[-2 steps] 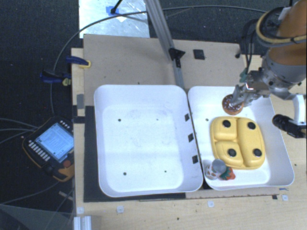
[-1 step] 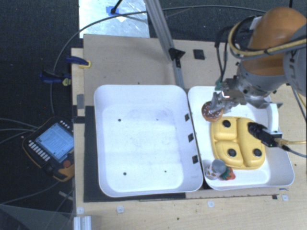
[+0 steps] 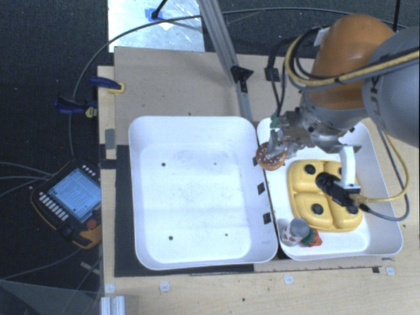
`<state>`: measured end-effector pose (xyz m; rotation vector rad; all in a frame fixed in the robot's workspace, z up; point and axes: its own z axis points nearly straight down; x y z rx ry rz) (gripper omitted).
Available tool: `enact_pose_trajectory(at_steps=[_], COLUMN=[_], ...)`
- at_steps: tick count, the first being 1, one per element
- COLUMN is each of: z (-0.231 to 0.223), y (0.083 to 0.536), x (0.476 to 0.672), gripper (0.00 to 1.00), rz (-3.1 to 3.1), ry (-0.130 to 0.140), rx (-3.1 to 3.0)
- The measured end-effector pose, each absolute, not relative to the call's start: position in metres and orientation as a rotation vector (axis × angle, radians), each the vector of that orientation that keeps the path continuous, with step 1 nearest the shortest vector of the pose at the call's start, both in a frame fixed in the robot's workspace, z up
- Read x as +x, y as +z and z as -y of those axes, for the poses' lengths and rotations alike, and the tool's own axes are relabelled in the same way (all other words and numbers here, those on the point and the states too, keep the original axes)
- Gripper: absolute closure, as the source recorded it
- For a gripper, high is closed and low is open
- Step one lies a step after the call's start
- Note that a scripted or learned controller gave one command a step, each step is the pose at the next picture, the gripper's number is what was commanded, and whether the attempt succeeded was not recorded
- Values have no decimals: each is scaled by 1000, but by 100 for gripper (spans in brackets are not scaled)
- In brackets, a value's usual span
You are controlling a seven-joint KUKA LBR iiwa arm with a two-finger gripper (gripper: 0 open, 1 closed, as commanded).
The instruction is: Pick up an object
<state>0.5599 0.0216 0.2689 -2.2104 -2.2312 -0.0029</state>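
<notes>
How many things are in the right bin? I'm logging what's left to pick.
3: a yellow tray in the middle, a brown round thing at the bin's left rim under the gripper, and a small grey-and-orange thing near the front. The arm may hide more.

The arm [image 3: 387,71] reaches in from the right, bulky grey links filling the upper right corner; its orange band [image 3: 348,51] sits rounded and high above the wrist; yellow and black cables [image 3: 308,58] loop around that band — one yellow line trails down the right side; the gripper [image 3: 275,143] hangs low at the wrist's left end, pointing down.
</notes>
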Motion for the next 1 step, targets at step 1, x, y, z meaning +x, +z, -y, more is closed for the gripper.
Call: enact_pose_trajectory(at_steps=[1], z=[-74], y=[267], x=[553], gripper=[100], rz=[2232], ry=[-4], rx=[-2209])
